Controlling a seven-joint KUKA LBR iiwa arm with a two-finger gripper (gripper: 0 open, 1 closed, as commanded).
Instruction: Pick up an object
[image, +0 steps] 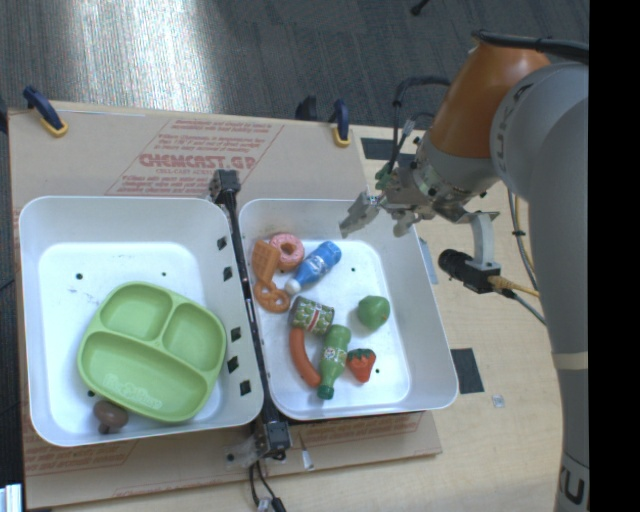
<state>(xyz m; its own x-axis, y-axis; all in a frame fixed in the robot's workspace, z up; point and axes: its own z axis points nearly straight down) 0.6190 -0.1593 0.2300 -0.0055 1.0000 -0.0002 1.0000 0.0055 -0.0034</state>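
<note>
Nearest the lens, a brown lump (111, 416) sits beside a green divided plate (152, 350) in the left bin (40, 230). Gripper (381, 212) hovers over the right bin's (425, 330) far rim — fingers apart, empty. Just below-left lie a blue bottle (318, 264) and pink donut (288, 250).

A wooden bench top (500, 400) carries a large tan cardboard sheet printed with red lettering (200, 155), held at its far edge by blue-and-yellow clamps (45, 110). On the cardboard sit two shallow white plastic bins side by side, touching along their inner walls: the left bin (40, 330) and the right bin (425, 340). Small black tape patches (466, 370) mark the bare wood beside the right bin
</note>
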